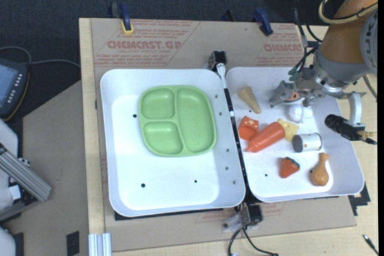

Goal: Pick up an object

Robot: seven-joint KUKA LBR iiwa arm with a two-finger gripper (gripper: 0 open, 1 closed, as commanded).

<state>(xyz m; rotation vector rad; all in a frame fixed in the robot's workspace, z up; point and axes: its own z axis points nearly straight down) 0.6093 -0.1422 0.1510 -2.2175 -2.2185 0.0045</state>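
Only thing I can read is "CHEMCAST GP" in red on the brown board (180,39), along its far edge, repeated toward the right.

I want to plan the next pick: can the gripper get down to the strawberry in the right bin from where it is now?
Probably yes. The strawberry lies apart from its neighbours with bare bin floor around it, and the gripper is above the same right bin.
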